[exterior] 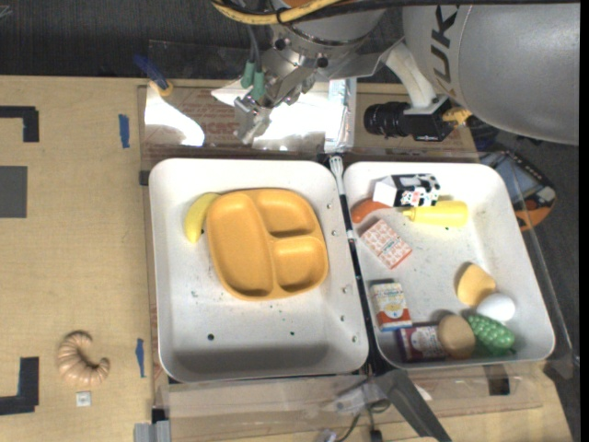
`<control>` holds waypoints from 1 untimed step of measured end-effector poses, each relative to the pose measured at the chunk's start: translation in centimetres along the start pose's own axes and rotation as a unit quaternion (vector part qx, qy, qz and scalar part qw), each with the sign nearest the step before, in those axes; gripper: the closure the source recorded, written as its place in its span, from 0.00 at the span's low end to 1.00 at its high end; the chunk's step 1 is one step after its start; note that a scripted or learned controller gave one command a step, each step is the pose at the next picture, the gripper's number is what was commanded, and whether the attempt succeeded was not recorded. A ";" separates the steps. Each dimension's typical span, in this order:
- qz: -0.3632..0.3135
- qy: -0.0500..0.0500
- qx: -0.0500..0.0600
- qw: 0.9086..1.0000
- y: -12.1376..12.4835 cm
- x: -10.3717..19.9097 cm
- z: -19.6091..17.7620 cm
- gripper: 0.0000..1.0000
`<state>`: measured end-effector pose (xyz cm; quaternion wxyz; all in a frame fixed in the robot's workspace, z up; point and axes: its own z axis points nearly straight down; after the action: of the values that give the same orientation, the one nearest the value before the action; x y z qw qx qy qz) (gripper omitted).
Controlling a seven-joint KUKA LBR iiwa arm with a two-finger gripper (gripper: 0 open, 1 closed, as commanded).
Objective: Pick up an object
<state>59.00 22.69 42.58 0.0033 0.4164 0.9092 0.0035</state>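
- No object was yet chosen or held; the candidates lay in the two white bins. The left bin (175, 330) held an orange divided tray (267, 242) with a banana (195, 215) partly tucked under its left edge.
- The right bin (529, 274) held many small things: a yellow cylinder (440, 214), a black-and-white toy (409, 190), a patterned card (385, 244), a small carton (390, 304), a yellowish lump (475, 284), a white egg-like ball (498, 308) and a green piece (490, 334).
- The gripper (248, 118) hung above the far rim of the left bin, over a shiny surface, well apart from every object. It carried nothing; whether its fingers were spread or pressed together I cannot tell.
- In my judgement the step was the approach and the choice of target. The yellow cylinder or the yellowish lump looked best, since each lay with free space around it.
- The tray looked too wide for two fingers, and the crowded near corner of the right bin risked touching neighbours.
- A good descent would be straight down, centred, with fingers across the narrow side.
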 end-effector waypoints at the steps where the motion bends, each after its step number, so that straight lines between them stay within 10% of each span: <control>1: -0.160 0.003 0.005 0.987 0.2 -4.7 5.9 1.00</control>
<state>62.26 19.23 36.65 -0.0006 0.2657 0.9641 -0.0007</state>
